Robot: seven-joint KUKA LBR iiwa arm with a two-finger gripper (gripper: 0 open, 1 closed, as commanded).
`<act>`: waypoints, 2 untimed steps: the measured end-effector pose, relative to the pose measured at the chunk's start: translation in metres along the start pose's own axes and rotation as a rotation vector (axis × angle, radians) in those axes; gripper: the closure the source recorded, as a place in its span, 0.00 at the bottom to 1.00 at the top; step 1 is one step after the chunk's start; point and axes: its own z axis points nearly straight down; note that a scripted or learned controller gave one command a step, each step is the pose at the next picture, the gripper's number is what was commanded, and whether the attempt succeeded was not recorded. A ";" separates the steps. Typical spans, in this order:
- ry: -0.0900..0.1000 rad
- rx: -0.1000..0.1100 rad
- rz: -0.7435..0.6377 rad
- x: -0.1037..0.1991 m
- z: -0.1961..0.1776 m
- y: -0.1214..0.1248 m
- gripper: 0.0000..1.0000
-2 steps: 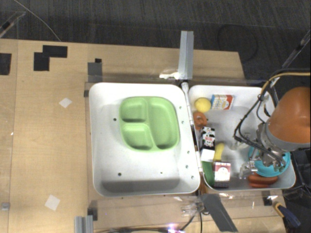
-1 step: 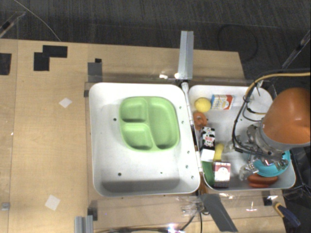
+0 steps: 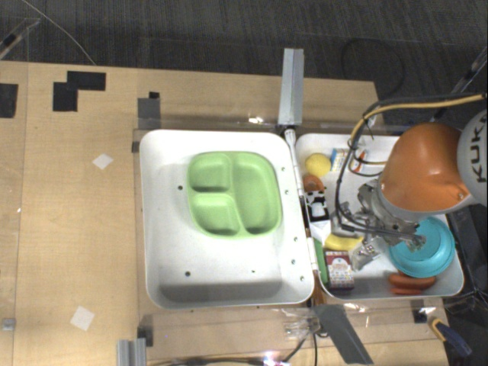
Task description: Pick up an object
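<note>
The arm (image 3: 427, 166) is reaching down into the right bin (image 3: 457, 280), and its gripper (image 3: 367, 252) is hanging low over the middle of that bin, close to a yellow block (image 3: 341, 242) and a small red carton (image 3: 339, 269) lying toward the bin's left wall and front edge. Whether the gripper is spread or closed cannot be told, since the wrist is hiding it from above. Nothing is showing in its grasp, so this looks like the approach stage of a pick. A teal bowl (image 3: 427, 254) is sitting near the right front corner, with a red sausage-like piece (image 3: 412, 283) along the front edge and a yellow ball (image 3: 318, 163) near the back left corner. The left bin (image 3: 160, 204) is carrying a green divided tray (image 3: 232, 193). The next move probably calls for settling squarely around one item and closing.
</note>
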 end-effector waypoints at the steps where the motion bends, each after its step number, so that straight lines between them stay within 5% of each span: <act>1: 0.003 -0.010 -0.279 0.023 -0.001 -0.014 0.00; 2: -0.002 -0.002 -0.351 0.008 0.000 0.010 0.00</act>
